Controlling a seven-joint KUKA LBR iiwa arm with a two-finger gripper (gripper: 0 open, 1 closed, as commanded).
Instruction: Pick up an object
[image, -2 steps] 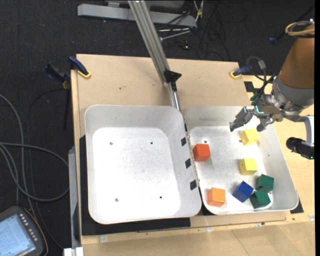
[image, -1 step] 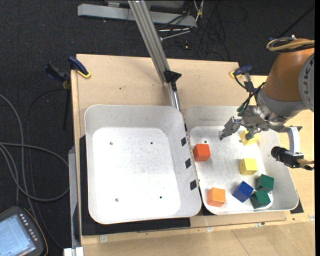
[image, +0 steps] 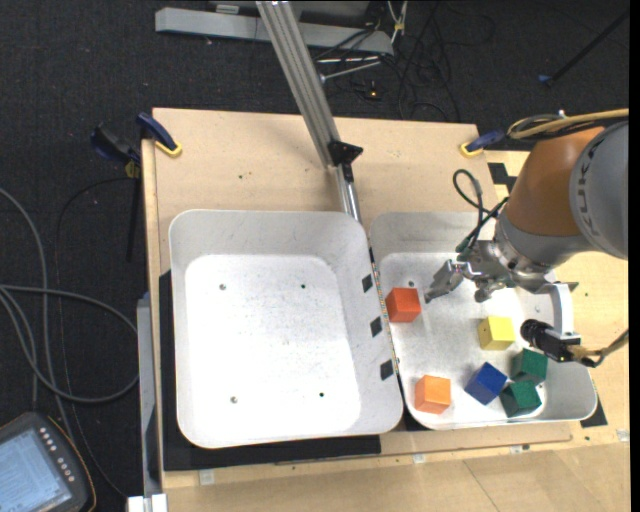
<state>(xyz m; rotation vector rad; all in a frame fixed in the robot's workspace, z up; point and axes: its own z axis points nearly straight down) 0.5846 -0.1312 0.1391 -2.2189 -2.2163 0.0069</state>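
Observation:
Several small blocks lie in the right bin (image: 420, 250). A red-orange cube (image: 403, 304) sits near its left wall, a yellow cube (image: 496, 332) towards the right, and an orange cube (image: 433, 393) and a blue cube (image: 487, 383) near the front. Two green blocks (image: 530, 365) (image: 520, 398) rest in the front right corner. My gripper (image: 462, 289) hangs over the bin's middle, right of the red-orange cube and above-left of the yellow one. It is open, with nothing between its fingers.
The left bin (image: 265, 320) lies beside the right one, with black clips along the shared wall. A metal pole (image: 305, 85) slants down to the bins' back edge. Clamps (image: 160, 135) hold the bench's back corners.

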